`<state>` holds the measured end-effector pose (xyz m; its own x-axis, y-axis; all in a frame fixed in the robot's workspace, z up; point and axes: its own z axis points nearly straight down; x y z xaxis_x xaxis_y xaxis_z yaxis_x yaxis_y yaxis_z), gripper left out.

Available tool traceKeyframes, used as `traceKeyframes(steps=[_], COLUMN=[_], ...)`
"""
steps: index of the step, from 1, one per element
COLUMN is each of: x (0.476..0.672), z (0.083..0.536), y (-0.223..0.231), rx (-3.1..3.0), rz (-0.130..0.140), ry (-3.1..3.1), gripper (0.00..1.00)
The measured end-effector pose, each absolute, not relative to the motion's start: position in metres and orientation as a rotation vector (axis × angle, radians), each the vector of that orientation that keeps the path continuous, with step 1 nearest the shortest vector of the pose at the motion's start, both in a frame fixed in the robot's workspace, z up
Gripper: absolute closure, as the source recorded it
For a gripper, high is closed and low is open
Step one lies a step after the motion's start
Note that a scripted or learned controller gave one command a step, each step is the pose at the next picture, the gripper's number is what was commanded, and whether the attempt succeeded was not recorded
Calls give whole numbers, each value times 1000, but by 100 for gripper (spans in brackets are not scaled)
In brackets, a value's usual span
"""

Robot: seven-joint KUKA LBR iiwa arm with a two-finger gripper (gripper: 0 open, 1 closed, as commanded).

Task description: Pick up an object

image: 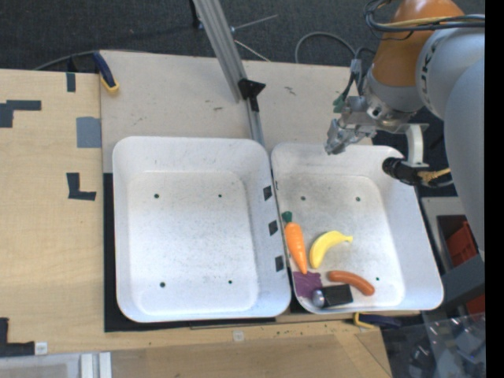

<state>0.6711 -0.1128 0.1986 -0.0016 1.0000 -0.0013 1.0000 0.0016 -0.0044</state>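
Two bins sit side by side on the bench; my gripper (337,144) hangs over the far rim of the right bin (409,235), well apart from everything in it; the carrot (295,246) lies by that bin's left wall; the banana (327,246) lies just right of it; nearer the front lie the sausage (351,282), and left of it a block (337,295) and small ball (318,297); the left bin (134,211) sits beside.

My arm (441,61) comes in from the right, orange band high above the wrist. My gripper (337,142) hangs pointing downward, and it looks to carry nothing.
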Motion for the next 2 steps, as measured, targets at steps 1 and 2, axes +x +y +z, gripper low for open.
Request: traceKeyframes(steps=[1,2], x=[654,638], z=[213,226], y=[-63,-13], rx=[-2214,-2212], rz=[0,-1], ry=[-2226,-2227], gripper=[100,100])
